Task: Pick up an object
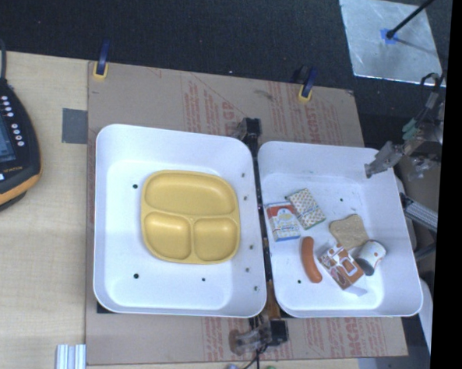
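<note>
A slanted overhead view shows two shallow white bins side by side on a cardboard-covered bench. The left bin [112,282] holds a yellow divided tray [190,216] with three compartments. The right bin [325,299] holds a loose cluster of small items: a red and white carton [282,221], a patterned packet [305,208] touching its upper right corner, an orange sausage [311,259], a slice of toast [348,230], a red and white wrapper [341,266] and a grey cylinder [371,255].

The gripper [389,157] sits at the right bin's upper right corner, over its rim, partly lost against dark clutter; whether it is open or closed cannot be told from this view. Nothing is seen held in it.

The likeliest trouble is crowding: the toast, wrapper and cylinder touch or overlap, so a descent there may pinch two things or push one aside. The round cylinder could roll from a closing grip, and the flat packet and carton offer little edge to grasp.

The nearest candidates, toast and cylinder, lie below and slightly left of the claw in the picture, near but clearly apart from it; the sausage stands freer, further left
</note>
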`<move>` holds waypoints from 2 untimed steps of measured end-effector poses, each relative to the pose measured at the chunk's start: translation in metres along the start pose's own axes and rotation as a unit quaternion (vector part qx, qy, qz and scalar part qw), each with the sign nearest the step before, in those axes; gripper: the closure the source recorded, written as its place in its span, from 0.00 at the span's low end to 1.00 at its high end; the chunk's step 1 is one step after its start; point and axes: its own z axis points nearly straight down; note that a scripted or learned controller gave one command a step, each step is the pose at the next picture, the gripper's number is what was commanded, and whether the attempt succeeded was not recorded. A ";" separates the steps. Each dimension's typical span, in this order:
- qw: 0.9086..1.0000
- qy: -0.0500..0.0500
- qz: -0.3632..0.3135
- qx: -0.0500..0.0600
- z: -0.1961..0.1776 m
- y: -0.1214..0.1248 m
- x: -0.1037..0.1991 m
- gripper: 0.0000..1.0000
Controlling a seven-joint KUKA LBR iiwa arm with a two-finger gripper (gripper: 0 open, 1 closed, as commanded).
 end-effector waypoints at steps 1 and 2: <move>1.000 0.000 -0.001 0.001 0.158 0.013 0.090 0.00; 1.000 -0.003 0.000 -0.004 0.169 0.011 0.102 0.00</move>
